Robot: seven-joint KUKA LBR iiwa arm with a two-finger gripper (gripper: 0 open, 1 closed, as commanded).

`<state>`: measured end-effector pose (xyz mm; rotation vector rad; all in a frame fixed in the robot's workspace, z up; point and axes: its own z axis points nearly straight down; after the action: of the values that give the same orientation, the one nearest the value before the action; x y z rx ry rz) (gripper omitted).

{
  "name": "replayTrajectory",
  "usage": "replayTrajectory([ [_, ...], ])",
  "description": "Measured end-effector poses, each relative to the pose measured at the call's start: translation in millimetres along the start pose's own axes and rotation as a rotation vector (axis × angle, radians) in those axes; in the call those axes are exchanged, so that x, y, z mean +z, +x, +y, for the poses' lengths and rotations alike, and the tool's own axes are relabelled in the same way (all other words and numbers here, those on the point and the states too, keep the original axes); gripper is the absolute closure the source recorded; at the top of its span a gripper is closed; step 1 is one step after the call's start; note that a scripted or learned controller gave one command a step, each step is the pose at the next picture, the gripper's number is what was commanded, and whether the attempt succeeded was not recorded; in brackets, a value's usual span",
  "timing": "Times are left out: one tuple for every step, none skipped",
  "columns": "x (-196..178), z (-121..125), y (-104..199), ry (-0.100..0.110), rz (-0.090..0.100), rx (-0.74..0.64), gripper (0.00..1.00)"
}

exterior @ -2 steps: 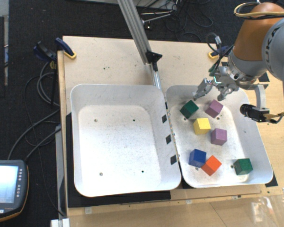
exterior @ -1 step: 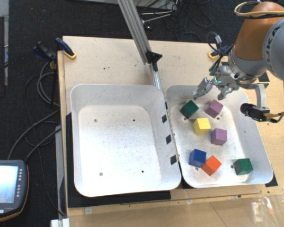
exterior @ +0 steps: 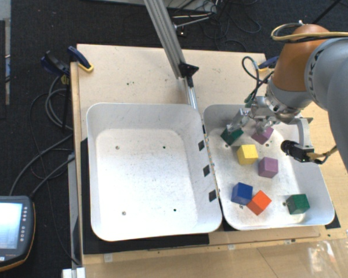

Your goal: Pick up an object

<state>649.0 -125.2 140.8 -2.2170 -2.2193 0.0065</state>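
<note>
The end effector (exterior: 247, 122) hangs low over a dark green block (exterior: 232, 135) and purple block (exterior: 262, 135); its opening can't be made out.

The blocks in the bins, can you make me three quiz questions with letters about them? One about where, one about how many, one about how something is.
1. Where are the blocks?
A. left bin
B. right bin
C. on the floor

2. How many purple blocks are there?
A. two
B. five
C. none

3. How does the yellow block sit?
A. stacked on the blue block
B. outside the bins
C. flat on the bin floor, alone

Answers:
1. B, all seven lie in the right bin under the hand.
2. A, one purple block below another purple block.
3. C, white floor shows all around it.
</note>
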Motion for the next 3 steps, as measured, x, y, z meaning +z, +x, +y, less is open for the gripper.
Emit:
replayTrajectory([
  [22,2,0,-0.01,-0.001,0.0,0.0],
  [14,2,0,-0.009,-0.002,0.0,1.0],
  [-42,12,4,-0.013,-0.001,-0.002,1.0],
])
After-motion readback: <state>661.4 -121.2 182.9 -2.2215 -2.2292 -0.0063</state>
